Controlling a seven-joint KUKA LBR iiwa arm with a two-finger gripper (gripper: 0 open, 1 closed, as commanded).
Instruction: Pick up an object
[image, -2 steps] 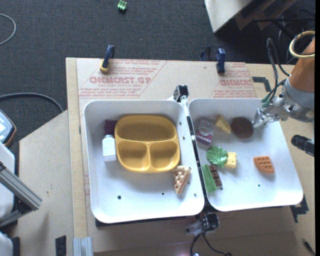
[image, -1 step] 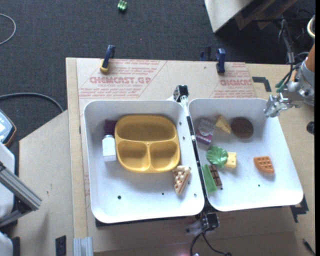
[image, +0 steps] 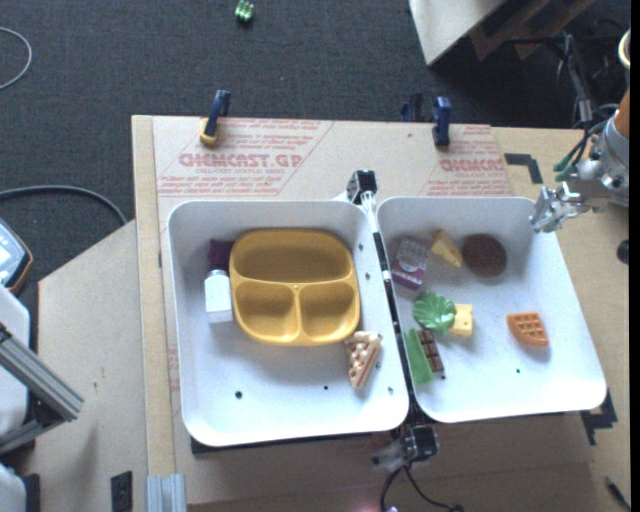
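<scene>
Gripper (image: 549, 208) at the frame's right edge over the right bin's (image: 585, 330) upper-right rim, jaws' state cannot be told, waffle (image: 527, 328) and brown cookie (image: 485, 254) in that bin, yellow divided tray (image: 293, 286) in the left bin (image: 190, 390).

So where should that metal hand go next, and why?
Probably a short move inward and down toward the brown disc. The hand sits at the right bin's upper right rim with nothing between its fingers, and the disc is the nearest item, lying apart from its neighbours.
</scene>
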